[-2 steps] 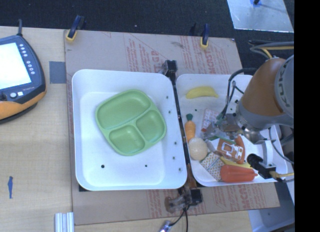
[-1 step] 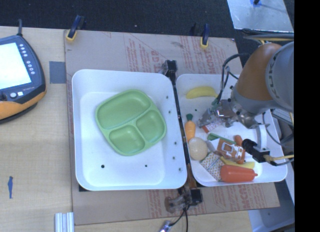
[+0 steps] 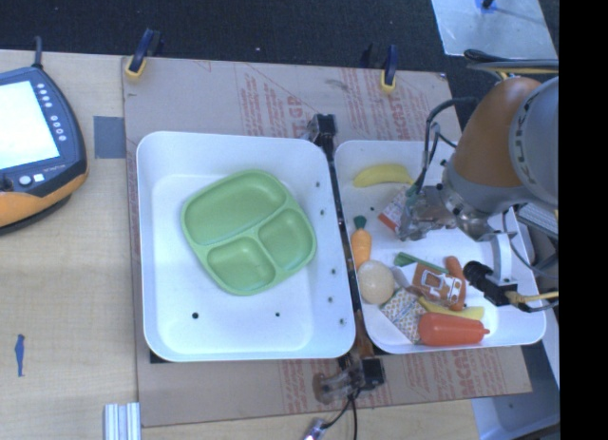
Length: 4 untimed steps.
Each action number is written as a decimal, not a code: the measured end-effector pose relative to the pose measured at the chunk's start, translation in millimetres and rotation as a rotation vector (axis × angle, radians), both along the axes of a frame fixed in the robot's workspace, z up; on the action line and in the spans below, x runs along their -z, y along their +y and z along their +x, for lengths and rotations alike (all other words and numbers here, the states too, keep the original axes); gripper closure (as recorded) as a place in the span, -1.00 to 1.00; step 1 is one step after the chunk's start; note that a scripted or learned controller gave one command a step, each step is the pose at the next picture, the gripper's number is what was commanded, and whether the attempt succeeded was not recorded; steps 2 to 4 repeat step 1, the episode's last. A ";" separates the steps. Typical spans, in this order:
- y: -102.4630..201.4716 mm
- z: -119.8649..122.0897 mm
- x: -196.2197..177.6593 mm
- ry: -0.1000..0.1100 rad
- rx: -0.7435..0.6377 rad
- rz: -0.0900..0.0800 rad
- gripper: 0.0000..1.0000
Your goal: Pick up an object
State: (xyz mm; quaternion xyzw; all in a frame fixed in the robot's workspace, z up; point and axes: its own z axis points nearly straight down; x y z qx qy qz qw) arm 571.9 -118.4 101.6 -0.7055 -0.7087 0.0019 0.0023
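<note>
Target objects: a heap of toy food in the right bin (image 3: 532, 334), right of centre in the frame
Yellow banana (image 3: 382, 175): lies alone near the bin's upper left corner, well apart from the heap
Carrot (image 3: 361, 241): small, orange, against the bin's left wall, just above a pale egg-shaped piece (image 3: 376, 282)
Red pepper (image 3: 453, 330): long, lies along the bin's lower edge, touching a printed packet (image 3: 439, 286) and other small pieces
Handling, as a judgement: these look like light, stiff, smooth plastic; rounded pieces may slip or roll, so the banana, gripped across its middle, seems the easiest take
Gripper (image 3: 415, 222): hangs low over the upper middle of the right bin, just beside a small red and white packet (image 3: 393, 212); whether its claw is apart or together cannot be told from here
Arm (image 3: 503, 143): grey with an orange band, comes in from the right edge
Left bin (image 3: 161, 239): holds a green divided plate (image 3: 249, 231), centre of frame
Far left: a tablet-like control pad (image 3: 33, 143) rests on the wooden bench (image 3: 66, 334)
</note>
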 end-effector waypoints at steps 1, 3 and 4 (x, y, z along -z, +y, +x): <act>0.1 0.0 0.1 0.000 0.000 0.000 -1.00; 0.1 0.0 0.1 0.000 0.000 0.000 -1.00; 0.1 0.0 0.1 0.000 0.000 0.000 -1.00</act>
